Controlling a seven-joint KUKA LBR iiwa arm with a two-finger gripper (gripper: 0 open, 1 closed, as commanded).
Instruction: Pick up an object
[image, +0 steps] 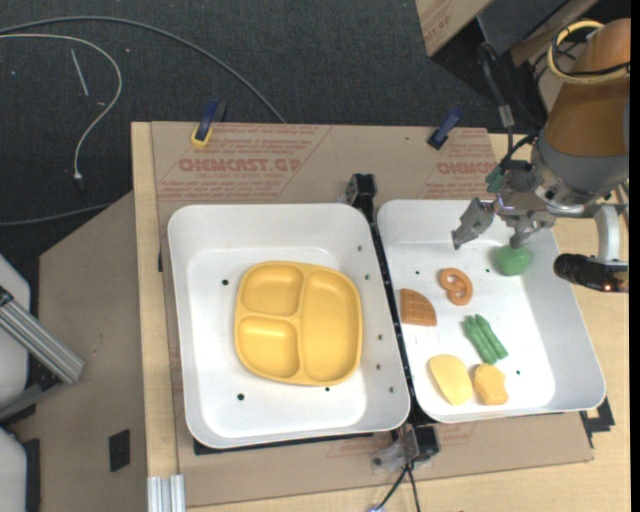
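Camera view, looking down at a slant. Nearest the camera, along the near side of the right bin (580, 370), lie a pale yellow piece (450, 379) and, touching it on the arm's side, a deeper yellow-orange piece (490, 384). Taking the green bean pod (485, 338) as landmark: the yellow pair sits just nearer the camera than it; a brown wedge (418, 307) lies beside it toward the left bin (190, 300); a small pretzel (456, 285) lies just beyond it; a round green object (513, 261) lies farther beyond it, toward the arm. The gripper (497, 232) hangs over that far region with its fingers spread, nothing between them, one finger just beside the round green object. The left bin holds a yellow divided plate (298, 322). All pieces look like light, rigid toy food with smooth, probably slippery skins; none appears fragile. The round green object, closest to the fingers, would likely roll if nudged, so a squeeze across its widest part seems best; the pod suits a grasp across its narrow width.
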